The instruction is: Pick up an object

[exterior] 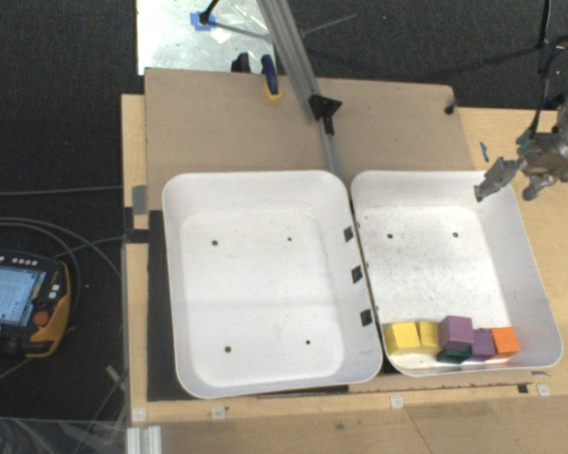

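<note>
Several small blocks lie along the near edge of the right bin [511, 253]: two yellow blocks [410, 337], a purple block [456, 329], a dark green piece [452, 354], a smaller purple block [483, 343] and an orange block [505, 340]. My gripper [515, 182] hangs at the right bin's far right corner, well away from the blocks. Its two fingers [493, 179] stand apart, open, with nothing between them.
The left bin [185, 253] sits beside the right one on a brown board. A grey pole [289, 41] slants across the back toward the bins' joint. A teach pendant [19, 296] lies off the bench at far left.
</note>
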Available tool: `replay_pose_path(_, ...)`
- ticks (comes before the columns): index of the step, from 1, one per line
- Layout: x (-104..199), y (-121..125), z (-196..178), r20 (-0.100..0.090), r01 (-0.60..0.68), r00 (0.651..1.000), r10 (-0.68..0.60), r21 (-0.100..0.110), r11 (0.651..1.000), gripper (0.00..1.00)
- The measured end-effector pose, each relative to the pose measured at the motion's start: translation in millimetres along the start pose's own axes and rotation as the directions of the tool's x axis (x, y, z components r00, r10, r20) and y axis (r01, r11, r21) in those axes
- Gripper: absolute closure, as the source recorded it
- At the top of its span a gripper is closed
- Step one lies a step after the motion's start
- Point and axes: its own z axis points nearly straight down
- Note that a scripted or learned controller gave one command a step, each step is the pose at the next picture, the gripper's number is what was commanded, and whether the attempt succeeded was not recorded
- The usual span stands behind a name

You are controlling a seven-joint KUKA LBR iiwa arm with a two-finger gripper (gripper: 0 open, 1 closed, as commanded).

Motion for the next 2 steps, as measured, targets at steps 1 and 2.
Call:
replay_pose_path(1,-18.4,70.9,-84.9,0.005,0.003,1.0,-0.003,-0.015,1.0,0.0)
replay_pose_path(2,-18.0,69.1,-91.9,0.005,0.006,1.0,-0.006,-0.008,1.0,1.0)
